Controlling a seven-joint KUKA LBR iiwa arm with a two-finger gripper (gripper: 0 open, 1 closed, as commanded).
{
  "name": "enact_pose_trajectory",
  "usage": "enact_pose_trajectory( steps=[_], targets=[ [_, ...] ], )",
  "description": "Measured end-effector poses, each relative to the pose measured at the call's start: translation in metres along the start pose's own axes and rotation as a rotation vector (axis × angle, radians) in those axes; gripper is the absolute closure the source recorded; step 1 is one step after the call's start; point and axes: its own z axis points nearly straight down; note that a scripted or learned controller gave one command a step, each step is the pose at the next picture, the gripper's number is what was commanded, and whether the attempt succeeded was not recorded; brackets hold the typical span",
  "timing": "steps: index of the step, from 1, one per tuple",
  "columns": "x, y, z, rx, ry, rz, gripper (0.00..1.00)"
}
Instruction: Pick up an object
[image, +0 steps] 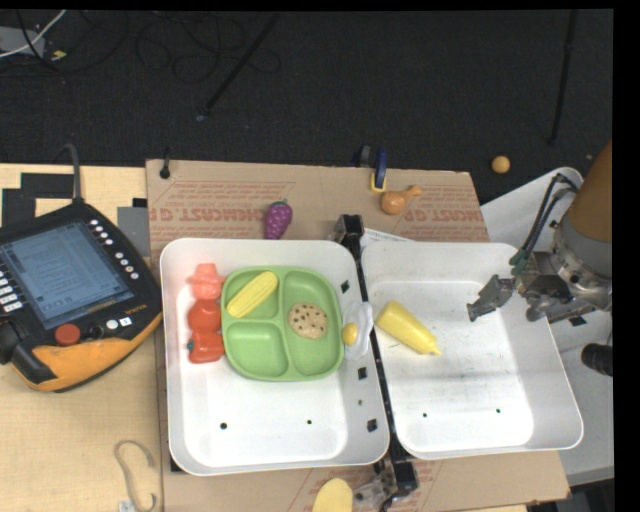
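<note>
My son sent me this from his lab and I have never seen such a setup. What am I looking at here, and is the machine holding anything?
This is one camera fixed above a bench, looking down at a slant. A robot arm reaches in from the right; the dark part at its end is its grasping tool, hanging over the right bin. I see nothing held in it. That bin contains a yellow toy bottle. The left bin holds a green divided plate with a toy corn cob and a cookie, and a red toy beside the plate. The device on the far left looks like a control tablet.
</note>
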Motion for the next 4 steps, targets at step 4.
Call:
enact_pose_trajectory(
  steps=[4],
  targets=[
    [0.014,0.002,0.165,-0.008,0.000,-0.003,0.00]
  ],
)
